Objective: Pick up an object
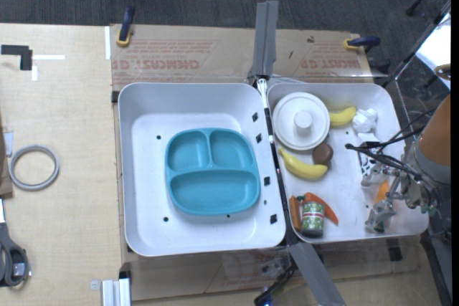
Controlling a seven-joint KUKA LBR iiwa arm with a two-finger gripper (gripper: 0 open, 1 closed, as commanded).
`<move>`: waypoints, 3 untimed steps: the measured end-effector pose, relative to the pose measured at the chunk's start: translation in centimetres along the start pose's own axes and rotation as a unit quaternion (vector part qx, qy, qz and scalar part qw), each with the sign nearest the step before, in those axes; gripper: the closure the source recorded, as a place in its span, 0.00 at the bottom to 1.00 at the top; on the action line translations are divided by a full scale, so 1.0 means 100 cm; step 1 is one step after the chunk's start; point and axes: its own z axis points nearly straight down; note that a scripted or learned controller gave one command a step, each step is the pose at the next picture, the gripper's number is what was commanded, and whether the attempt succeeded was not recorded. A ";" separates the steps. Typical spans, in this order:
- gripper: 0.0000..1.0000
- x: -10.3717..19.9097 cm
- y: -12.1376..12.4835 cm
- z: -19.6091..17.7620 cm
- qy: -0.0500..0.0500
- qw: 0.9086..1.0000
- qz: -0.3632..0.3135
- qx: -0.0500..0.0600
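The right bin (337,85) holds a white round lidded dish (302,121), a large banana (304,166), a small banana (343,115), a brown rounded object (323,153), a green-labelled can (313,218) lying among orange carrot-like pieces (326,209), and a white crumpled item (364,120). My gripper (378,220) hangs low over this bin's near right corner, apart from the can and bananas. A small orange piece (382,190) sits just above it, among black cables. The grey arm (432,154) enters from the right.
The left bin (186,88) bears a teal divided plate (212,172). A grey tape ring (31,167) and scissors (13,263) lie on the wooden bench at far left. Clamps (126,26) (362,44) grip the cardboard behind the bins.
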 end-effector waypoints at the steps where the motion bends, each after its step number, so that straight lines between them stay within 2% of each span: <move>1: 0.00 -0.028 0.002 0.000 -0.001 0.998 -0.062 0.000; 2: 1.00 -0.029 0.004 -0.010 -0.003 0.998 -0.064 0.001; 3: 0.00 -0.029 0.004 -0.010 -0.003 0.998 -0.064 0.001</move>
